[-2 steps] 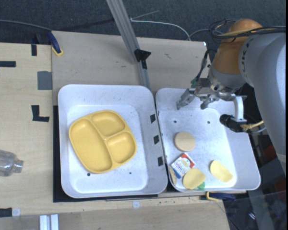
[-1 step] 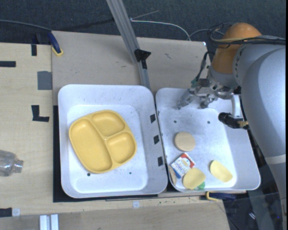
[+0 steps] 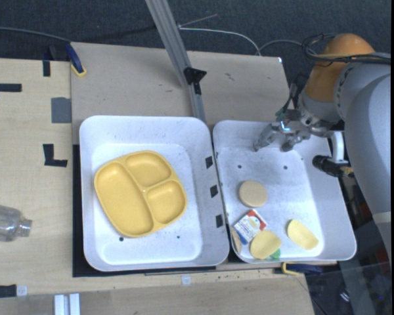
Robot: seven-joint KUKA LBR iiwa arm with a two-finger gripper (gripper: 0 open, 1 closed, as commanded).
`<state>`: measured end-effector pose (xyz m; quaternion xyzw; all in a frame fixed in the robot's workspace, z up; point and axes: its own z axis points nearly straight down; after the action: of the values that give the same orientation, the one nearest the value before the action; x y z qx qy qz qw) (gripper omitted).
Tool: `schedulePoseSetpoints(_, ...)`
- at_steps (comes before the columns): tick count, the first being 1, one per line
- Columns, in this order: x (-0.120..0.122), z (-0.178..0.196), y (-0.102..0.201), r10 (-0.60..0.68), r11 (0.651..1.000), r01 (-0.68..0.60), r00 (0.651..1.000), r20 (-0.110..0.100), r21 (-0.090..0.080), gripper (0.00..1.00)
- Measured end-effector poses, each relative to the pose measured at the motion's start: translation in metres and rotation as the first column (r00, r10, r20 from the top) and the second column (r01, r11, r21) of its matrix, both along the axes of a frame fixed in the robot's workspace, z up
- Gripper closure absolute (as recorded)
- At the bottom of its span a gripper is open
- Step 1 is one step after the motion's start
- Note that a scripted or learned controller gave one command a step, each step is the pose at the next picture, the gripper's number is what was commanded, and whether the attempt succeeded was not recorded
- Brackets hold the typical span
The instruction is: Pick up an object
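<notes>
My gripper (image 3: 274,143) hovers over the far part of the right bin (image 3: 328,202), its two fingers spread open with nothing between them. Below it in that bin lie a round tan disc (image 3: 253,193), a small red-and-white packet (image 3: 248,227) and two yellow lumps (image 3: 265,244) (image 3: 302,235) near the front wall. The disc is the closest of these, a short way in front of the fingers. A yellow divided plate (image 3: 140,192) rests in the left bin (image 3: 92,136).
A slanted metal pole (image 3: 174,41) stands behind the bins, ending at the left bin's far right corner. A clear bottle (image 3: 6,223) lies on the bench at the far left. The grey arm (image 3: 374,143) covers the right bin's right side.
</notes>
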<state>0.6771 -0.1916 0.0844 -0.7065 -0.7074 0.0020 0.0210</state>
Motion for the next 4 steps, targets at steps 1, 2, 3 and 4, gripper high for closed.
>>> schedulePoseSetpoints(1,-0.0013,-0.0006,-0.0079,0.004,1.0,-0.004,1.0,0.002,0.0,0.0)
schedulePoseSetpoints(2,-0.0017,-0.0004,-0.0097,0.003,1.0,-0.003,1.0,0.002,-0.005,0.0)
schedulePoseSetpoints(3,-0.0032,-0.0001,-0.011,0.002,1.0,-0.002,1.0,0.006,-0.009,0.0)
schedulePoseSetpoints(4,-0.0034,0.0,-0.0118,0.002,1.0,-0.002,1.0,0.005,-0.011,0.0)
